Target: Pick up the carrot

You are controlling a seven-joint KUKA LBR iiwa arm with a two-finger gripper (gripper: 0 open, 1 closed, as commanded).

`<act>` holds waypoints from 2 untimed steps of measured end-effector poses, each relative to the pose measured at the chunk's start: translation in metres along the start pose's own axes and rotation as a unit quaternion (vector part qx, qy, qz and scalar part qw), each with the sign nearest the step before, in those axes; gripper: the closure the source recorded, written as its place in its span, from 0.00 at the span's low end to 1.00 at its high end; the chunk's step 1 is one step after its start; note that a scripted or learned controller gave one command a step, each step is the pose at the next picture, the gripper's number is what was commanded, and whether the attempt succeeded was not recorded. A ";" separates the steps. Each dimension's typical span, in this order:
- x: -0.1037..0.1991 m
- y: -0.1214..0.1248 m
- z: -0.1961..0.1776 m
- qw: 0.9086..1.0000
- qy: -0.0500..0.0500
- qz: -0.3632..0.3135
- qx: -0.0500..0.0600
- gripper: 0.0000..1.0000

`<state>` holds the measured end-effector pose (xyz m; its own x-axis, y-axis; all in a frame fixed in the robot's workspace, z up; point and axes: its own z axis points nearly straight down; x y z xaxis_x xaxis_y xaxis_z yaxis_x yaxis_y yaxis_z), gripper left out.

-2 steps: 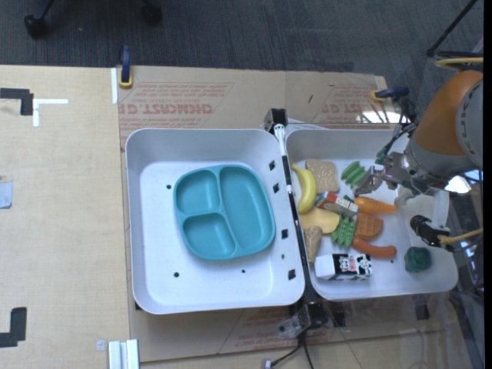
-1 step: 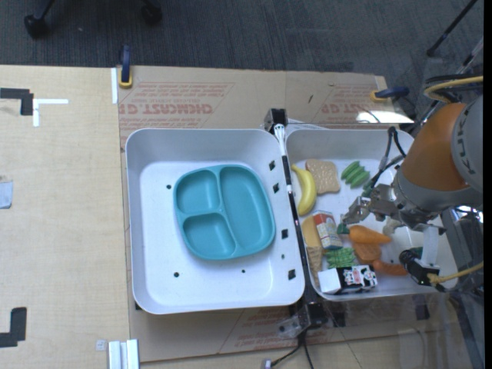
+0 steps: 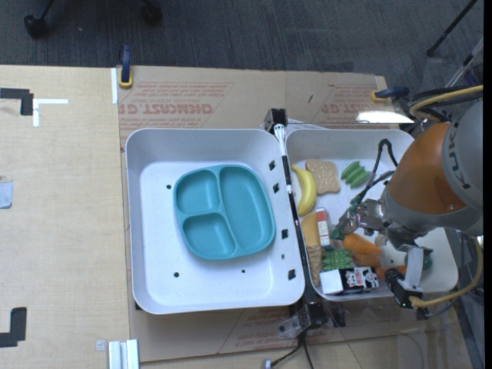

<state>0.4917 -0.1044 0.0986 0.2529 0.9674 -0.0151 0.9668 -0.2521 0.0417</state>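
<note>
At the far left we see bare bench top of pale wood, with cardboard laid under the bins. The left bin sits on it, shallow and white, and holds a teal divided plate with three compartments, lying flat near the bin's middle.

Next we come to the seam where the two bins meet, with small black clips along it. Just past the seam, in the right bin, we note a banana lying along the left wall, a slice of bread touching it on its right, and a green pod-like vegetable further right, apart from the bread. Below the banana we see a yellowish block and a small red-and-white packet beside it. Near the bin's front wall lies a black-and-white carton, with a green item just above it.

The carrot lies in the right bin's lower middle, orange, tilted, between the green item and the arm. The gripper hangs just above the carrot's left end, close to it; we cannot tell how its tips stand, as they are small and dark against the clutter, and we see nothing clearly gripped. The arm, orange-banded, covers the bin's right part.
</note>
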 end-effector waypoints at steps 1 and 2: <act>0.001 0.001 -0.008 1.000 0.003 0.002 0.005 1.00; 0.001 0.001 -0.008 1.000 0.003 0.002 0.005 0.00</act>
<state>0.4924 -0.1031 0.1065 0.2563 0.9666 -0.0085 0.9662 -0.2559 0.0319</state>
